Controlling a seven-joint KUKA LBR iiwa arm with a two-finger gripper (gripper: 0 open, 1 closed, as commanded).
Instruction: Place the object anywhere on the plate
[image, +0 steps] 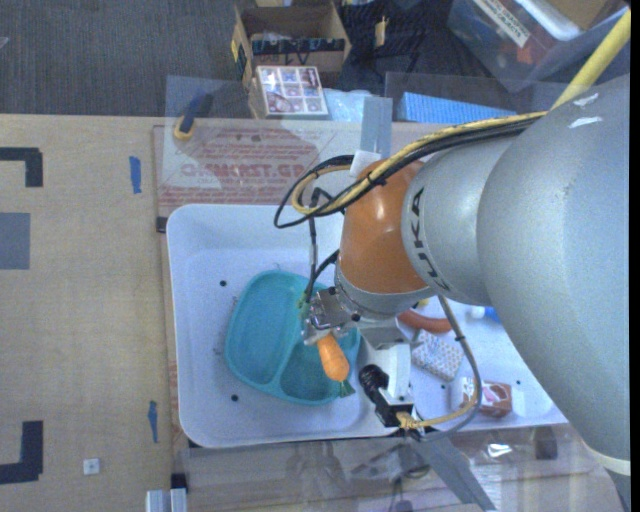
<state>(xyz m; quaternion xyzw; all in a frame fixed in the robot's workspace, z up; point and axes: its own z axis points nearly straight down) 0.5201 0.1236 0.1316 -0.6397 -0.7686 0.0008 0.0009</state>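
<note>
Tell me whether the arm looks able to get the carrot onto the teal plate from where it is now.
Probably yes. The tool hangs right at the plate's right edge, with the carrot just under it, already overlapping the rim. Nothing stands between them; whether the carrot is truly gripped is hard to tell.

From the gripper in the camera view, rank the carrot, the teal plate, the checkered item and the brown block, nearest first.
From the gripper:
1. carrot, just below it, over the plate's right edge.
2. teal plate, to its left.
3. checkered item, to the right.
4. brown block, far lower right.
</note>
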